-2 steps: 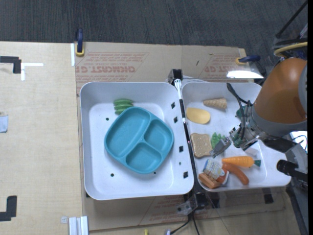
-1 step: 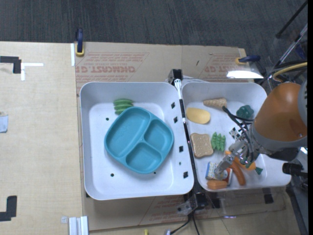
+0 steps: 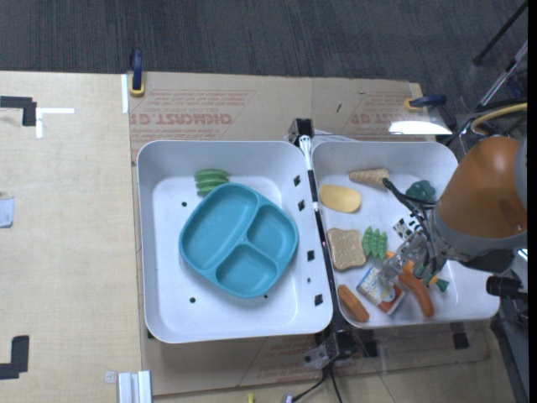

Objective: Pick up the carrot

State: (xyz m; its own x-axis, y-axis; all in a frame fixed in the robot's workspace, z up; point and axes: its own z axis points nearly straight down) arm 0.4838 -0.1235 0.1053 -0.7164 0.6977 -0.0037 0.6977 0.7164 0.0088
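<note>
The grey arm with its orange band [image 3: 485,193] reaches in from the right and bends down over the near right part of the right-hand shallow white bin [image 3: 382,151], most likely because the carrot lies there. The two-finger gripper [image 3: 401,263] is down among the toys in that corner. Its metal parts blur into the clutter beneath, so I cannot tell whether the claw is wide, narrow or closed on anything.

The orange toy carrot with green leaves at its end [image 3: 419,295] lies just near and right of the gripper, tilted, close to the bin's near wall. Nothing here shows it lifted or pinched, so I judge the pick not yet made.

The same bin holds a tan cone-shaped piece [image 3: 369,175] at the far side, a yellow oval piece [image 3: 339,198], a brown slice of toy bread [image 3: 344,248], a small green leafy piece [image 3: 374,242], a dark green piece [image 3: 421,191], a reddish-orange sausage-like piece [image 3: 353,303] at the near wall, and a small printed packet [image 3: 375,287] just beside the gripper (the crowding could spoil a clean grasp).

The left-hand white bin [image 3: 159,250] holds a blue three-compartment plastic plate [image 3: 239,240], turned at a slant with its compartments bare, and a green ridged vegetable piece [image 3: 211,179] touching its far left edge.
</note>
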